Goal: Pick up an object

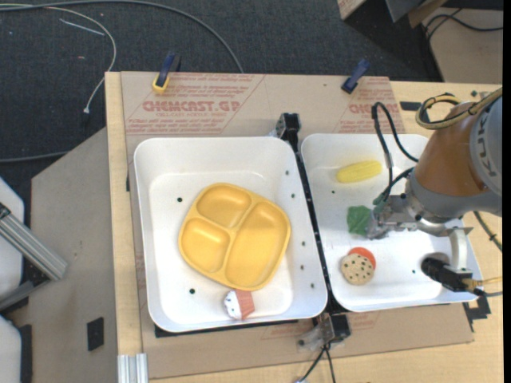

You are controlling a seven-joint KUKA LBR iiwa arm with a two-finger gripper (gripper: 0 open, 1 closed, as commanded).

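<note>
At right of centre, the grey arm's hand [380, 222] sits low in the right shallow white bin [399, 290], touching a green soft object [358, 218]; its opening cannot be told. A yellow corn-shaped toy [358, 171] lies above.

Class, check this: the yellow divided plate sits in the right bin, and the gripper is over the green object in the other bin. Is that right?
No. The camera view shows the yellow divided plate in the left bin. The gripper is at the green object in the right bin.
</note>
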